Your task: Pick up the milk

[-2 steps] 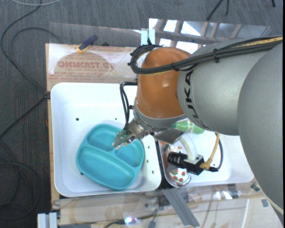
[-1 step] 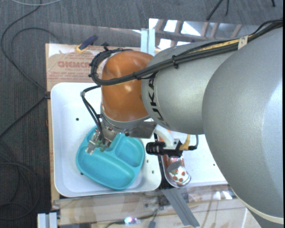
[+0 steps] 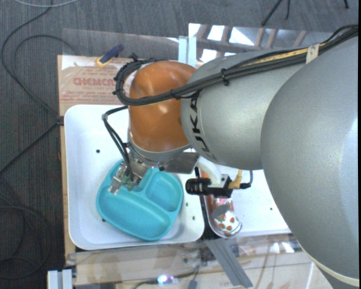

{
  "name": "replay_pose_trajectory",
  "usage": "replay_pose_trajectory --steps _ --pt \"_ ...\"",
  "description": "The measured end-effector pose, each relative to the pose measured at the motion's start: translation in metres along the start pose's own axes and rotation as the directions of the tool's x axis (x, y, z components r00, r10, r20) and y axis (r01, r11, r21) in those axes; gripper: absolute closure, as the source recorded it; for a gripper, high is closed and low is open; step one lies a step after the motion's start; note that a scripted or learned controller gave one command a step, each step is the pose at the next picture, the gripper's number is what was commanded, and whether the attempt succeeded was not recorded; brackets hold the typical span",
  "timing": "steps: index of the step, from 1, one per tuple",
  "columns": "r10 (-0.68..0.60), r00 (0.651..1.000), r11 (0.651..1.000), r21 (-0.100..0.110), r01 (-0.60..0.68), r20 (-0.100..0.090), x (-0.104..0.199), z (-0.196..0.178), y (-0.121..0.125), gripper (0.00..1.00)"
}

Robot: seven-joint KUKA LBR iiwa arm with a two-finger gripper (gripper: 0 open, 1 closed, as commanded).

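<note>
My gripper [image 3: 121,182] hangs low over the left bin [image 3: 81,161], right above the upper left compartment of a blue divided plate [image 3: 147,212]. The plate lies in the near half of that bin. I see nothing held at the gripper. The big grey arm with its orange band [image 3: 159,110] covers the back of the left bin and most of the right bin [image 3: 264,218], so whatever lies beneath it is hidden.
A small pale item with a red strawberry print [image 3: 225,220] lies at the near left corner of the right bin. A brown printed cardboard sheet [image 3: 87,86] lies behind the left bin. Bare white floor shows in the left bin's left part.
</note>
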State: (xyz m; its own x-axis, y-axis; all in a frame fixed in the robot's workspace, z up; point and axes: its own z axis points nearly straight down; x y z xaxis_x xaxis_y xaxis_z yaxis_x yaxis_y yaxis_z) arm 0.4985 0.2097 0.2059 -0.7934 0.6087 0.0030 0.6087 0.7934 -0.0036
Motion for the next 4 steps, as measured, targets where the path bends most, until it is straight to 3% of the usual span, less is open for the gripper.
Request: replay_pose_trajectory --steps 1,2,3,4 --pt "0.397 0.918 0.918 0.0 -0.397 0.003 -0.028 0.03 0.014 1.0" --pt "0.328 0.945 0.945 -0.001 -0.328 0.005 -0.028 0.004 0.013 1.0" --pt "0.491 0.871 0.871 0.0 -0.491 0.002 -0.032 0.002 0.007 1.0" --pt "0.489 0.872 0.872 0.003 -0.489 0.003 -0.031 -0.006 0.008 1.0"
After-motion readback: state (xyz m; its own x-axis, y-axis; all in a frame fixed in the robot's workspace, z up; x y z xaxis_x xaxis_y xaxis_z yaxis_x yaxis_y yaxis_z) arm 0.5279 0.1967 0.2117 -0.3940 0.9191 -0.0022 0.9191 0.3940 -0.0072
